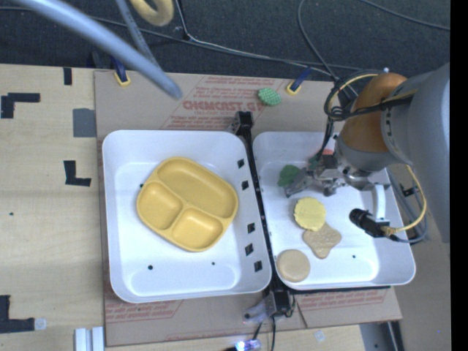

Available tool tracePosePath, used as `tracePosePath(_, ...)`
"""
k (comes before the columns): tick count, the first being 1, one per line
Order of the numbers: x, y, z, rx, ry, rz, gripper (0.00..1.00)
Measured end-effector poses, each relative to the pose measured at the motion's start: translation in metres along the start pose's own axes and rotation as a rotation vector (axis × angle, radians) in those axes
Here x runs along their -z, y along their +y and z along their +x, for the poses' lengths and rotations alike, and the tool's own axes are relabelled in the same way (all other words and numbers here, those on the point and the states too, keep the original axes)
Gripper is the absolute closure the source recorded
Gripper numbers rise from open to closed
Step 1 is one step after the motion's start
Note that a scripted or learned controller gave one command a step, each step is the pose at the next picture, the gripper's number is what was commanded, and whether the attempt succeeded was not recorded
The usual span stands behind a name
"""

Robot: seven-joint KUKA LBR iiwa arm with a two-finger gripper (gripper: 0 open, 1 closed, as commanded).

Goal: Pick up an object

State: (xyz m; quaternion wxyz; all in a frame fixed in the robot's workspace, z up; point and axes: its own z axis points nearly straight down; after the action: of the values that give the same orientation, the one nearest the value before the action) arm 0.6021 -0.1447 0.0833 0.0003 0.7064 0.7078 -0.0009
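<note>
wood bench [44, 218] | cardboard sheet [212, 104] (red print) | dark carpet [241, 13]

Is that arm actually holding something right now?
Cannot be told: the end effector sits right at a green object in the right bin, hiding any hold.

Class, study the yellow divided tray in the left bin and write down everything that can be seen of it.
The yellow tray is a shallow, rounded-corner dish that looks like smooth plastic, moulded into three compartments: one long section and two smaller ones. Nothing lies in any of them. It rests flat, turned at a slant, on the floor of the left white bin, roughly at its middle, apart from the walls. No other object touches it.
</note>
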Motion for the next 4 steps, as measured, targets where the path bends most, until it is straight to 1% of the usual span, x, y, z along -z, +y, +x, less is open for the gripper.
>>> tracePosePath(1,0.013,0.001,0.000,0.000,-0.002,-0.004,1.00)
tracePosePath(2,0.072,0.009,0.005,0.000,0.001,-0.005,1.00)
tracePosePath(3,0.132,0.014,-0.002,-0.001,0.000,-0.006,1.00)
tracePosePath(4,0.194,0.010,0.003,0.000,0.000,-0.007,1.00)
